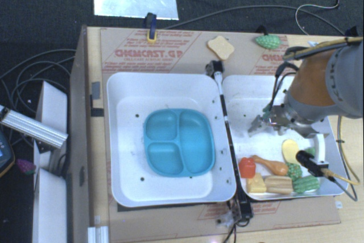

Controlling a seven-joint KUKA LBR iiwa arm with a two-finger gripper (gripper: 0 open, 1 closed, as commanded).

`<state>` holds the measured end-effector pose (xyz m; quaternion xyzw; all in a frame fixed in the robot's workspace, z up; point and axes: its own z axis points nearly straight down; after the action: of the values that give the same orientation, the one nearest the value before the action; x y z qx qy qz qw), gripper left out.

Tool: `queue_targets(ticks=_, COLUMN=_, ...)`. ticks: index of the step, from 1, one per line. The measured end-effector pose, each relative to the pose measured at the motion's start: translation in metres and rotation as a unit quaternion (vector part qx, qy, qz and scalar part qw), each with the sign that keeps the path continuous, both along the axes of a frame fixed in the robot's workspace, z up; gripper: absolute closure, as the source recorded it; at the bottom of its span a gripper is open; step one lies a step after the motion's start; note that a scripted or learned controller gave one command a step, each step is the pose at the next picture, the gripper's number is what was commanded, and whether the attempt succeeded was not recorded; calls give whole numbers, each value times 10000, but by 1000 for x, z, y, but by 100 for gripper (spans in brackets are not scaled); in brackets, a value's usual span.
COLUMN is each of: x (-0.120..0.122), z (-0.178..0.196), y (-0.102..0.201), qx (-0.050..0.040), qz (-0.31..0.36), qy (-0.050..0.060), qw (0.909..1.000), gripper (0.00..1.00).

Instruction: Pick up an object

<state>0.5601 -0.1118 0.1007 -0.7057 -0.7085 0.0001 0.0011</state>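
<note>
While the end effector (259, 124) hung low over the right bin (242, 91) with fingers apart and nothing between them, the toy food (273, 176) lay nearby along the bin's front edge.

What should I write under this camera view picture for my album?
Robot gripper hovers over toy food in the right bin; blue tray sits left.

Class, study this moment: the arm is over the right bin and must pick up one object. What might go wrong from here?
1. The toy foods lie crowded in the right bin's near corner, so closing fingers may catch two or push one aside.
2. They sit against the bin wall, which might block the gripper.
3. The gripper hangs over bare floor, apart from the pile; closing here would likely grasp nothing.
</note>
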Motion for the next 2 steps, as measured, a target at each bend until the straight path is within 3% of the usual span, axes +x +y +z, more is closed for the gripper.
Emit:
queue_targets(ticks=1, x=54, z=-16, y=8, qx=-7, qz=4, qy=-20, qw=10000, gripper=0)
queue_targets(ticks=2, x=44, z=-16, y=23, qx=-7, qz=9, qy=-12, qw=10000, gripper=0)
